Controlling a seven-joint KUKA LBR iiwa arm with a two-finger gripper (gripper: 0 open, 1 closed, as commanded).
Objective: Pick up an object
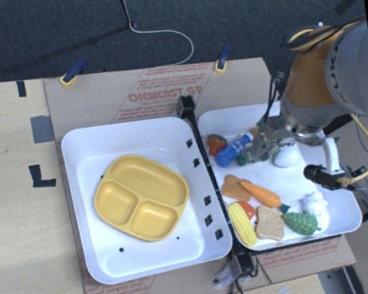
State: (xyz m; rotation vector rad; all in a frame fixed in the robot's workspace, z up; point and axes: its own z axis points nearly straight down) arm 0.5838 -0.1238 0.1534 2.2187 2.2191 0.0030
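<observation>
One gripper (263, 144) hangs low in the right bin (347, 222), and I cannot tell its state. Just to its left, almost touching, lies the blue bottle (232, 150), its long axis pointing toward the gripper. An orange carrot (261, 193) lies just below, slanted. I judge the bottle the nearest thing to pick.

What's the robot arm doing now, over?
Gripper low in right white bin, fingers hidden. Nothing seen held. Blue toy bottle beside it; orange toy carrot and yellow corn cob nearer front.
</observation>
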